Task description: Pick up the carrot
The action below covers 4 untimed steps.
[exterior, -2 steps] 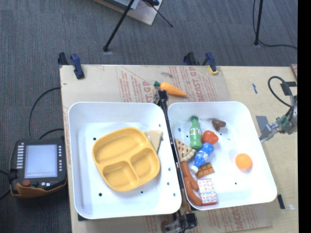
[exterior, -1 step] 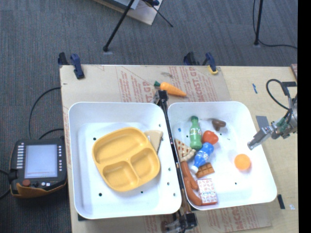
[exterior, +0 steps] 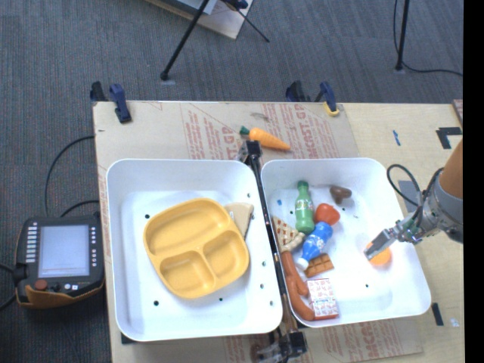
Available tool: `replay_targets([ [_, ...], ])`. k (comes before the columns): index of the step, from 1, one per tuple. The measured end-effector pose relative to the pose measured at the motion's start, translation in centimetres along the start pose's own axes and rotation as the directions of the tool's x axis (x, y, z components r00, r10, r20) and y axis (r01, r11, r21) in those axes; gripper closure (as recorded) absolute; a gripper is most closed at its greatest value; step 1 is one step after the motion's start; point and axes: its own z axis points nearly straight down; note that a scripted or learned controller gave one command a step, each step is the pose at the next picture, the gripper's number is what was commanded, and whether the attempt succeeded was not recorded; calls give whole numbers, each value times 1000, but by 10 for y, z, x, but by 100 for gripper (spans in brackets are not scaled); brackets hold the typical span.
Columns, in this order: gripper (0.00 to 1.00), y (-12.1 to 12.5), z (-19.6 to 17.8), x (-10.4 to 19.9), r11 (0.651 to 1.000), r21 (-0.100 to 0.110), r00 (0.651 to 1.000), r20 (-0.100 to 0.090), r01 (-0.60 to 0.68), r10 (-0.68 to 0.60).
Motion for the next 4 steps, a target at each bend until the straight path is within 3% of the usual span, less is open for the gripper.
replay_targets([
  [1, 0, 37, 92, -17, 999, -12, 999, 7, -50, 50],
  [2, 100, 36, 82, -18, 999, -12, 999, 8, -50, 50],
  [3, 100, -3, 39, 11, 994, -13, 994, 9, -105, 105],
  [4, 100, 49, -8, 136, 979, -14, 979, 3, -202, 202],
])
